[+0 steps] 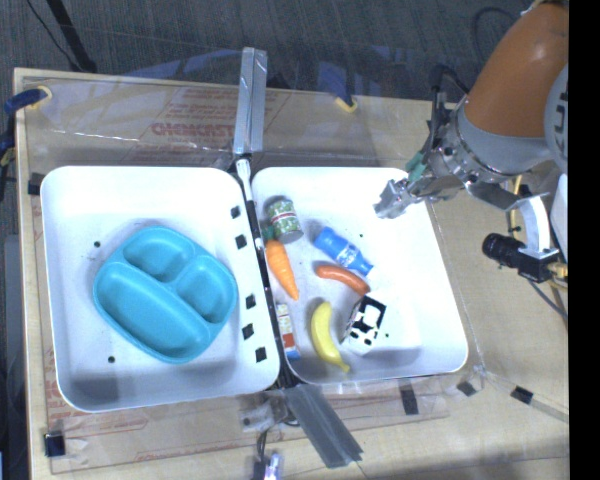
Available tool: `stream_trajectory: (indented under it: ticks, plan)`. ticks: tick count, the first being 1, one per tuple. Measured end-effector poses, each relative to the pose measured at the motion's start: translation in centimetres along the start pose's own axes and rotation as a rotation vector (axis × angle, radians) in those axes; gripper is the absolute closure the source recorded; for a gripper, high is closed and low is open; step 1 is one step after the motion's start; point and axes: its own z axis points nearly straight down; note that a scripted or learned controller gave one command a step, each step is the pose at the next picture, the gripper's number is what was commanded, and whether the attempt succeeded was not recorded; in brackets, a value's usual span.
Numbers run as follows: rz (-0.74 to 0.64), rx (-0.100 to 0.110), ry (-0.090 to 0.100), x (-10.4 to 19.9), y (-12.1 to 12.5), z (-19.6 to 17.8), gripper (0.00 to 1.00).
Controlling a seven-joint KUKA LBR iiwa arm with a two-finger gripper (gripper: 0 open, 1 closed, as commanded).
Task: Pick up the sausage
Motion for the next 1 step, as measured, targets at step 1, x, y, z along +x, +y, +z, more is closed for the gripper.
stream_trajectory:
  ticks: [1]
  plan:
    - [-0.035, 0.002, 0.001, 5.88, -3.67, 3.44, 1.00]
